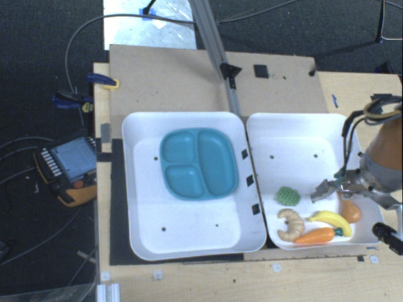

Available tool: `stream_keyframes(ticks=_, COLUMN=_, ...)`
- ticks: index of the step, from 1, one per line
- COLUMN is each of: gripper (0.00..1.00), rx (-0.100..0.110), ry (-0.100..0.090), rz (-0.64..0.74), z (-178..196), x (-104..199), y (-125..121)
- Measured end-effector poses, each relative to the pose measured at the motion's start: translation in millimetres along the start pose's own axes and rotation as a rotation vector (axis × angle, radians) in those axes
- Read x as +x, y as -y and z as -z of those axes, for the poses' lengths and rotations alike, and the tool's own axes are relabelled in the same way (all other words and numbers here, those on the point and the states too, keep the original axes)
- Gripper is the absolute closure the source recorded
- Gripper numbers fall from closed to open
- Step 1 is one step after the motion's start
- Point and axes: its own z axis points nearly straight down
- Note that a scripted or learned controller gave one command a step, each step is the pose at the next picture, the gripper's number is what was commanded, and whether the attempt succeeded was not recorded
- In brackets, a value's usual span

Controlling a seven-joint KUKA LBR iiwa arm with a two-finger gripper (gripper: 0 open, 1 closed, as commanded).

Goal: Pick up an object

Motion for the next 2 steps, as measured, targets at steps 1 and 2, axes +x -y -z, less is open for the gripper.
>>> stream_keyframes(ticks=1, gripper=0.0, rx=-0.003, ry=0.001, rz=0.0, z=-51.9, x=0.0, y=-0.4)
stream_keyframes(ticks=2, gripper=1.0, rx=-0.006, ry=0.002, rz=0.001, z=-38.9, x=-0.3, y=-1.5)
